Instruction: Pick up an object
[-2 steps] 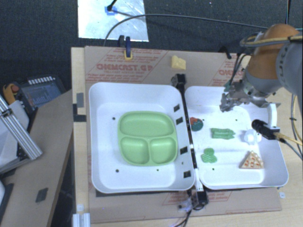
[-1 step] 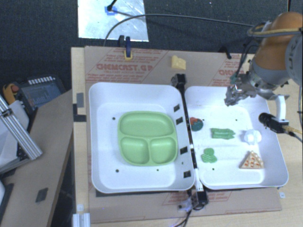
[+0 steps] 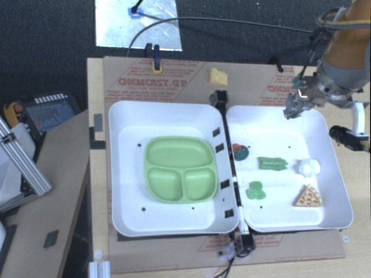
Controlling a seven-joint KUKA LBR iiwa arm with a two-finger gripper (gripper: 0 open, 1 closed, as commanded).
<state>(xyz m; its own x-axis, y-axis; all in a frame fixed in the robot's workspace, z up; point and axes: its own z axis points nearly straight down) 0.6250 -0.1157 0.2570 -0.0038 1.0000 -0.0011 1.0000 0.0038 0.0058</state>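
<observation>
The right bin [image 3: 272,129] holds several small toys: a red and green round piece [image 3: 239,152] by its left wall, a green long piece [image 3: 272,164], a green leafy piece [image 3: 255,190], a white lump [image 3: 308,167] and a pizza-like wedge [image 3: 308,197]. My gripper [image 3: 294,108] hangs over the bin's far right corner, well above and behind the toys. Nothing shows beneath its tip.
The left bin [image 3: 124,132] carries a green divided tray [image 3: 178,169]. A yellow block [image 3: 218,76] lies on the cardboard behind the bins. A blue and yellow clamp [image 3: 156,58] sits at the back edge. Grey equipment [image 3: 49,114] stands at the left.
</observation>
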